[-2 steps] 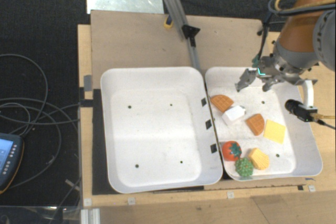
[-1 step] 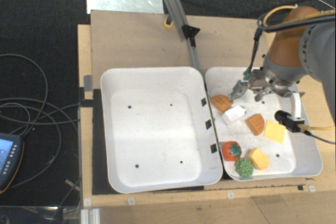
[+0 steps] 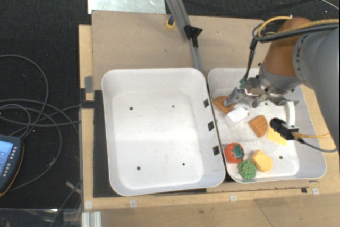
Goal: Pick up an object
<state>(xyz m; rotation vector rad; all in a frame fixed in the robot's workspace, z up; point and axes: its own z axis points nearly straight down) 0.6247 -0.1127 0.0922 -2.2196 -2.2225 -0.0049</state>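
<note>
My gripper (image 3: 235, 98) is low in the right bin (image 3: 313, 167), at its left side. It hangs just over a brown-orange piece (image 3: 220, 104) and a white block (image 3: 237, 115), and I cannot make out whether it touches either. Further front lie an orange bread-like slice (image 3: 258, 126), a yellow wedge (image 3: 275, 137), a red tomato (image 3: 234, 152), a green broccoli (image 3: 246, 169) and a yellow chunk (image 3: 262, 161). Nothing is visibly lifted off the bin floor.
The left bin (image 3: 154, 130) sits against the right bin, joined by black clips (image 3: 211, 125). A grey pole (image 3: 178, 5) slants down to the bins' back edge. A black cable plug (image 3: 280, 127) hangs by the wrist, over the yellow wedge.
</note>
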